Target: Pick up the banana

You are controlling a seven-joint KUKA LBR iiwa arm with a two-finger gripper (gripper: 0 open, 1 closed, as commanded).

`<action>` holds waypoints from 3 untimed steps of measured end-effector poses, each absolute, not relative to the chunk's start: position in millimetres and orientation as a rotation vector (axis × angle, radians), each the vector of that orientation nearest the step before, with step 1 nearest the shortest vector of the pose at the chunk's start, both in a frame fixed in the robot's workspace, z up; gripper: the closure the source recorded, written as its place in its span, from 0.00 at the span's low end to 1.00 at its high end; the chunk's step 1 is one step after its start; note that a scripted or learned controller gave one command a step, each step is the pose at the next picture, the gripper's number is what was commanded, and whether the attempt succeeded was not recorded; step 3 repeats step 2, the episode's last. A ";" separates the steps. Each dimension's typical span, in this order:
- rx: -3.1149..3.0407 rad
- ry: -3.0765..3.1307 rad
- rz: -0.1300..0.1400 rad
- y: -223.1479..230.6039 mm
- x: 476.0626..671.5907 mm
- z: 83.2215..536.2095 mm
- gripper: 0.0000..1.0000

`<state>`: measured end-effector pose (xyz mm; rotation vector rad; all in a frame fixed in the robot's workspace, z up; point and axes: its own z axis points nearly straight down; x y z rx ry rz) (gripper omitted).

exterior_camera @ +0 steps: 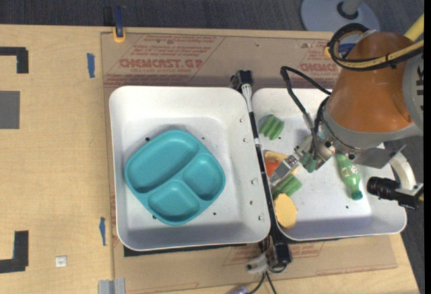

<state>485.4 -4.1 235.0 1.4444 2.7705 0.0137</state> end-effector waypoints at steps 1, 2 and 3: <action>1.442 2.767 0.016 -3.9 486.7 245.2 1.00; 1.424 2.802 0.000 63.4 489.2 184.3 1.00; 1.424 2.802 0.000 63.4 489.2 184.3 1.00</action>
